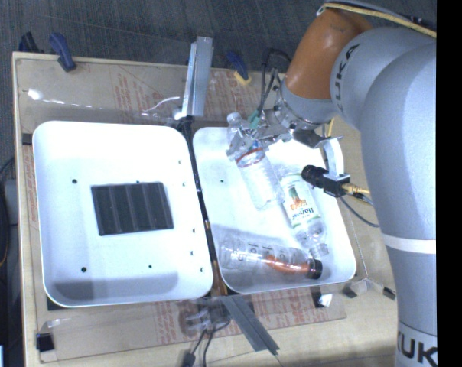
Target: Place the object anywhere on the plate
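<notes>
A dark grey ribbed rectangular plate (131, 208) lies in the middle of the left bin (63, 151). The right bin (216, 159) holds three clear plastic bottles. One with a thin red band (255, 176) lies slanted at the back. Another with an orange and green label (300, 209) lies to its right. A third with a dark cap (271, 260) lies along the front wall. My gripper (252, 139) is over the upper end of the red-banded bottle, close to or touching it. The wrist hides how it meets the bottle.
The grey arm and its orange band (326, 44) cover the back right of the right bin. A black cable plug (321, 178) juts out beside the labelled bottle. A metal bar (196, 79) stands behind the gap between the bins. Blue clamps (61, 50) hold the board's back edge.
</notes>
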You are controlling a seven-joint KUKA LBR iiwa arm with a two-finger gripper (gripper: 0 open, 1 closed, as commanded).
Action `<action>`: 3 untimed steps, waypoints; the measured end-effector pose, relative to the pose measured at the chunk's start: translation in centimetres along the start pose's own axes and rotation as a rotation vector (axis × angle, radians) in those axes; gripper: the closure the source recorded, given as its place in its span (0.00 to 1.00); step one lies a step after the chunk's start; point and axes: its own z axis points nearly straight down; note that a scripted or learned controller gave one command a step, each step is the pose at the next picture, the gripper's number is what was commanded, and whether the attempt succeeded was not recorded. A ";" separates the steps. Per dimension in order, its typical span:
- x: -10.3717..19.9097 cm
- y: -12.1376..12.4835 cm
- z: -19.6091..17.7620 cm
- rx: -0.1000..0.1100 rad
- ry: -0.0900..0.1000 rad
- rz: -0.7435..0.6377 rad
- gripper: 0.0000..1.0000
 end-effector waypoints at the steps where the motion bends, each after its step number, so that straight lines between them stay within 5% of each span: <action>1: 6.5 -2.9 0.4 0.000 -0.001 0.076 1.00; 2: 10.5 1.7 -3.6 -0.002 -0.002 -0.046 1.00; 3: 16.1 -3.2 0.0 0.001 -0.002 -0.199 1.00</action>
